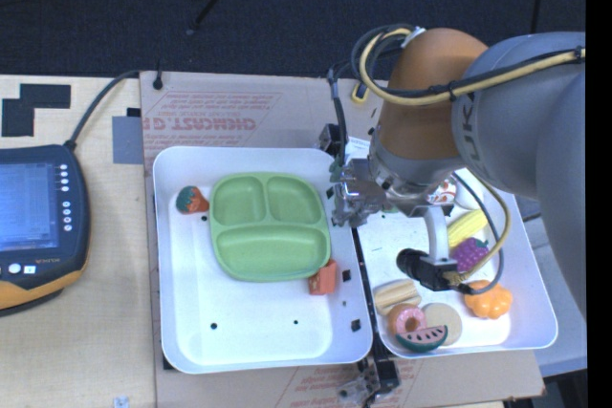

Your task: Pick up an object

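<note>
My gripper [346, 205] hangs over the divider between the two bins, next to the right rim of the green divided plate [268, 226]. Nothing shows between its tips. In the left bin [239, 330] lie the plate, a small red and green strawberry toy [191, 200] at its left, and an orange-red block [325, 279] at its lower right. The right bin [531, 325] holds toy foods: a yellow corn cob [467, 226], purple grapes [470, 254], an orange fruit [491, 302], a hot dog bun [395, 292], a pink donut [405, 318] and a watermelon slice [427, 336]. The arm hides the right bin's far part.
A teach pendant with a blue screen [33, 215] lies on the bench at the left. Cardboard [229, 115] sits under the bins. The arm's grey and orange body [430, 110] covers the upper right.
</note>
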You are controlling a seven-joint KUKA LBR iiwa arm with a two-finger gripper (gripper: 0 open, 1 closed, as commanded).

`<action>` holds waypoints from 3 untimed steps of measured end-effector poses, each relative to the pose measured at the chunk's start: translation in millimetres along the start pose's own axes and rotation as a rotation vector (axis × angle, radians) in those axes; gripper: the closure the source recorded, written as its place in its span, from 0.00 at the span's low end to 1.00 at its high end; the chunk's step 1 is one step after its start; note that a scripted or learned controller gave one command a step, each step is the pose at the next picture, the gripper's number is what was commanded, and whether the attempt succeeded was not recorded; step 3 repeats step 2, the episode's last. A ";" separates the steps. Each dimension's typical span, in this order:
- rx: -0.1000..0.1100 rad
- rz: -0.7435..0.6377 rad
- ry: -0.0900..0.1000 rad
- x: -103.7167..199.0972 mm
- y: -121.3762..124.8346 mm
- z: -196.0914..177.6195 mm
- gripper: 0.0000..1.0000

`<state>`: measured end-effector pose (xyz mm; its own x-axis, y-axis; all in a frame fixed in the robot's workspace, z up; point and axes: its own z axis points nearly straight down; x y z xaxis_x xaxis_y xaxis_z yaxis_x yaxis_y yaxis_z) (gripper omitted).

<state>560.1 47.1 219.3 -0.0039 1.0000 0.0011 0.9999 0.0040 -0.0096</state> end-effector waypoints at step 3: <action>-0.001 0.000 -0.001 10.1 0.0 -4.1 1.00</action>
